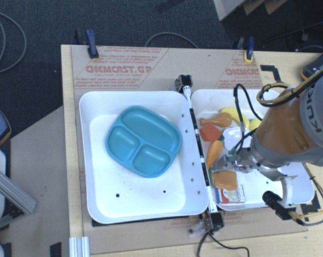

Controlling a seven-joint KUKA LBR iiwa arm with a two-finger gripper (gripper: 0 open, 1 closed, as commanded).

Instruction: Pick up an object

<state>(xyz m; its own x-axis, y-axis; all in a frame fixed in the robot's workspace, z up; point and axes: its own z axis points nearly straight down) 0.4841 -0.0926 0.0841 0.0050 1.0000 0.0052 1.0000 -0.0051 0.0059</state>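
The right bin (258,205) holds play food. A carrot (213,153) lies by its left wall, with a red piece (210,133) and a drumstick (217,120) behind it. A yellow banana (237,116) sits further back. A toast-like piece (226,180) rests on a small packet (232,196) near the front. My gripper (235,161) reaches down from the grey and orange arm (287,133) just above the toast and right of the carrot. Its fingers are hidden under the wrist.
The left bin (97,194) bears a blue divided plate (144,141) at its middle. A black clip (183,82) sits at the back where the bins meet. Cables (268,92) loop over the arm at the right bin's far side.
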